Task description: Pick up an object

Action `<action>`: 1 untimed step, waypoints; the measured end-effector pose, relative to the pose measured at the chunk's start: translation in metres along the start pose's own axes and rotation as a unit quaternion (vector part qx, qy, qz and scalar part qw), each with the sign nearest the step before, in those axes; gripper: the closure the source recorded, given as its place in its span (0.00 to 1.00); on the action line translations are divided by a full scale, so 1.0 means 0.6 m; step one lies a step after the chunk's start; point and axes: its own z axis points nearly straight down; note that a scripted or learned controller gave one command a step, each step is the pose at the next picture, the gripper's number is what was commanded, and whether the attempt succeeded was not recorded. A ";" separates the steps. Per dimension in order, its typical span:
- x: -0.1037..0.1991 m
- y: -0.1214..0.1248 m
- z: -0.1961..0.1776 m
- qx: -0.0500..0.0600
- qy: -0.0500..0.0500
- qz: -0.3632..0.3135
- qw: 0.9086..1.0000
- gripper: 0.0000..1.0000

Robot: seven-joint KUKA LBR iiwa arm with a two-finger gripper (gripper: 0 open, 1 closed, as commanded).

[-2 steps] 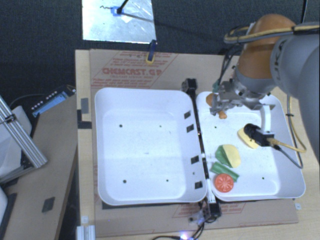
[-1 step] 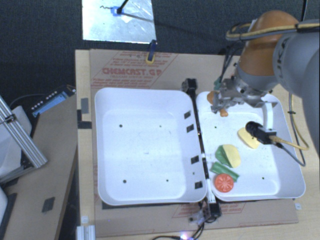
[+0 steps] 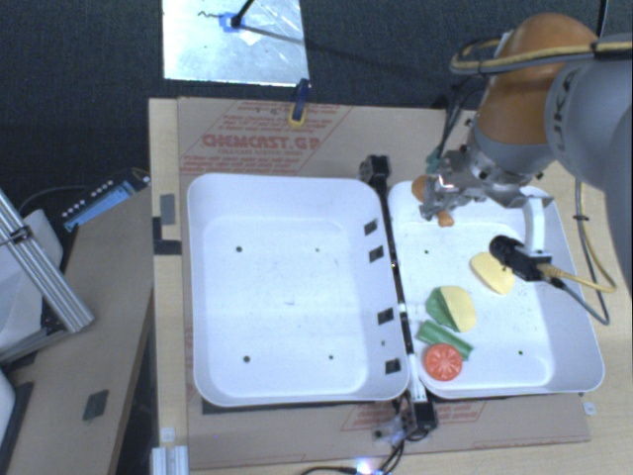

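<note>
My gripper (image 3: 436, 204) hangs low over the far left corner of the right bin (image 3: 569, 359). An orange object (image 3: 446, 220) peeks out right beside and under it, mostly hidden by the gripper's metal body. I cannot make out whether it is held. Further down the same bin lie a pale yellow piece (image 3: 491, 273), a yellow-green wedge (image 3: 455, 308), a green strip (image 3: 446, 336) and a red tomato-like ball (image 3: 443, 362).
The left bin (image 3: 213, 201) sits beside the right one, with a black hinged divider (image 3: 388, 265) between them. Both rest on a cardboard sheet (image 3: 262, 137). A shiny metal plate (image 3: 235, 28) lies beyond the bench.
</note>
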 end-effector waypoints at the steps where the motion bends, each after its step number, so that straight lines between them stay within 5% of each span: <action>1: 0.000 0.001 -0.018 -0.001 0.000 -0.002 1.000 1.00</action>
